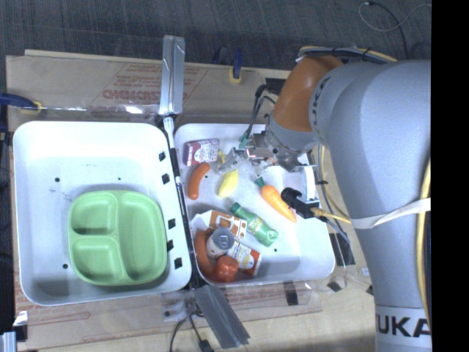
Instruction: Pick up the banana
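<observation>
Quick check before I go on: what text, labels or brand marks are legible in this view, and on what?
"UKA" on the grey arm's base, the visible part of its lettering, cut off at the left.
Red printing on the brown cardboard sheet behind the bins: too blurred to read.
Labels on the maroon packet and orange carton: too small to read.

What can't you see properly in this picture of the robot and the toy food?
- Gripper: too small and blurred in the camera view to tell its fingers' state.
- Banana: its upper end is hard to separate from the gripper.
- Right bin: its right wall is hidden behind the arm.
- Packets at the bin's front: labels too blurred to read.
</observation>
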`<state>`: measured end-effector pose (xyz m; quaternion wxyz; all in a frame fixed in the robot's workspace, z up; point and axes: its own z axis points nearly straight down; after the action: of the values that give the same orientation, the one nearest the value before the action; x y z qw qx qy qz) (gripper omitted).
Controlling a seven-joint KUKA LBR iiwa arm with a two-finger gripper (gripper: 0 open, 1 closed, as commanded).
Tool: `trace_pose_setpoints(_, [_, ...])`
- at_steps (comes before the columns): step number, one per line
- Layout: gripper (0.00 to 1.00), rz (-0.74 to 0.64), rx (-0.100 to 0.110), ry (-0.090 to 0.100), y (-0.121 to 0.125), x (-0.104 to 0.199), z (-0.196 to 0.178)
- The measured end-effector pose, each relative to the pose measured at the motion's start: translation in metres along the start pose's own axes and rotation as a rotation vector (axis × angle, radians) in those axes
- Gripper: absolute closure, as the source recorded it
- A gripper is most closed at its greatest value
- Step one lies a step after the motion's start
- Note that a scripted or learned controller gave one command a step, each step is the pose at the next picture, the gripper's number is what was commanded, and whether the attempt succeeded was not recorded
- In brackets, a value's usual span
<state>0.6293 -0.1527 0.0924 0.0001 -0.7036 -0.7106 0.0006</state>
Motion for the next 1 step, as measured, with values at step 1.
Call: trace_pose_setpoints(1, [0.00, -0.093, 0.003, 0.002, -0.0297, 0.0306, 0.0013])
